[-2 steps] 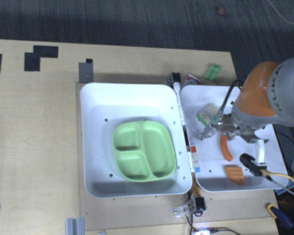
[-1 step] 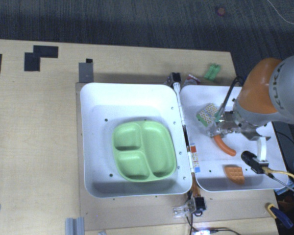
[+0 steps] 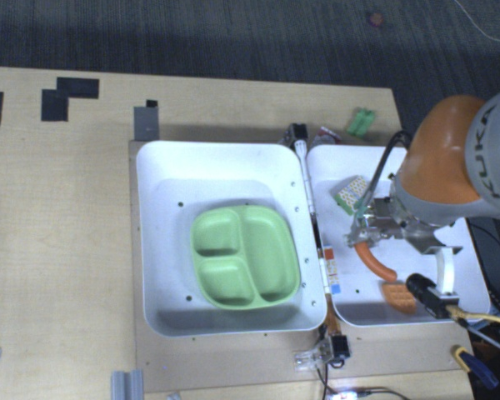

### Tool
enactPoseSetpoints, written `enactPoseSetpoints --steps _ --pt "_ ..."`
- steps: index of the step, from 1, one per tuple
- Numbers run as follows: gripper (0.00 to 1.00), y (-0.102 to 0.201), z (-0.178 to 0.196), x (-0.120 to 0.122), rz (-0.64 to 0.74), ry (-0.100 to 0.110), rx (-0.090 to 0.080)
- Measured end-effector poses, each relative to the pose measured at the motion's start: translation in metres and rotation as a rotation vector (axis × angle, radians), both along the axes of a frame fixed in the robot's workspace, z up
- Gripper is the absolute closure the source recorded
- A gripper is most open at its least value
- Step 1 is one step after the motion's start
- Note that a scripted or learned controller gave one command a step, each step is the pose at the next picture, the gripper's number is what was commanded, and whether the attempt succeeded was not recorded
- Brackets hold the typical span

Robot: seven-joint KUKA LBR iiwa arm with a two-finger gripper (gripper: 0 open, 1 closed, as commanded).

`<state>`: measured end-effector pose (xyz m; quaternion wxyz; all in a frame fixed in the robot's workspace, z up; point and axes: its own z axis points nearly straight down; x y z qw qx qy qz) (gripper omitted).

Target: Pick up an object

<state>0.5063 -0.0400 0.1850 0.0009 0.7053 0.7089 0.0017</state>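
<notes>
- The left bin [image 3: 158,223] is the biggest thing on the bench, and a green divided plate [image 3: 246,255] fills its floor. The plate looks like rigid moulded plastic, light but broad, with a smooth slick face. Its raised rim would be the only place narrow enough for two fingers.
- The right bin [image 3: 337,298], touching the left bin's right wall, holds the smaller pieces, and the arm [image 3: 450,161] hangs over its middle.
- The gripper [image 3: 368,230] sits low in that bin, just right of the shared wall. Whether it is apart or together cannot be told from this slanted view.
- An orange sausage-shaped piece [image 3: 373,262] lies directly below the gripper, near or touching it. It is probably a light toy, rounded and smooth, so it may roll or squirt out. Pinching across its middle seems best.
- A flat orange-brown piece [image 3: 397,295] lies right of the sausage, by the bin's front wall. It is thin and hard to get under.
- A small pale patterned item [image 3: 350,193] lies above the gripper, partly hidden. It is likely light.
</notes>
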Motion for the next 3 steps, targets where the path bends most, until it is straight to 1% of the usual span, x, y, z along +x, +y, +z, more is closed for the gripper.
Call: enactPoseSetpoints --steps 1,2,3 --pt "1.0 -0.011 0.007 -0.019 -0.002 0.002 0.0" --pt "1.0 -0.012 0.011 -0.019 -0.003 0.0 -0.001" --pt "1.0 -0.023 0.012 -0.019 -0.002 0.001 -0.001"
